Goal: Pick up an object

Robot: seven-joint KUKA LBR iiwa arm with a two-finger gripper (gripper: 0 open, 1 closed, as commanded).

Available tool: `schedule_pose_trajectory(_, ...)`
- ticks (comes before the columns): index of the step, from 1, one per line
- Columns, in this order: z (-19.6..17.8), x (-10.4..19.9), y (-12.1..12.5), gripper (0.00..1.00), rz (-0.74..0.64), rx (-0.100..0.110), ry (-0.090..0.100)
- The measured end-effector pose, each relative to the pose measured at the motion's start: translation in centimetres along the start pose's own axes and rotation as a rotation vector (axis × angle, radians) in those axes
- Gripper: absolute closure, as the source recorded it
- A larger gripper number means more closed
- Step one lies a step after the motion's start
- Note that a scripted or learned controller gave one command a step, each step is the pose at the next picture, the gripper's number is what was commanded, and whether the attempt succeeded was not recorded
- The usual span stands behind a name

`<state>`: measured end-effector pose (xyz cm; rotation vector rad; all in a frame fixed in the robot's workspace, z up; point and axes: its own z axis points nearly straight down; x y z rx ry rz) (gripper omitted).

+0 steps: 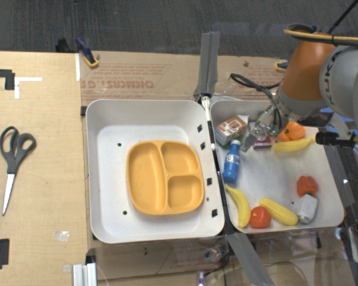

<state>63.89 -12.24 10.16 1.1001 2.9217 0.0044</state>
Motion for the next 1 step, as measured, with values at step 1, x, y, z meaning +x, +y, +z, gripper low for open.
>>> schedule_pose_trajectory(1, -0.09, -0.18, -8.98, 0.0, 0.088, 0.003, -0.003)
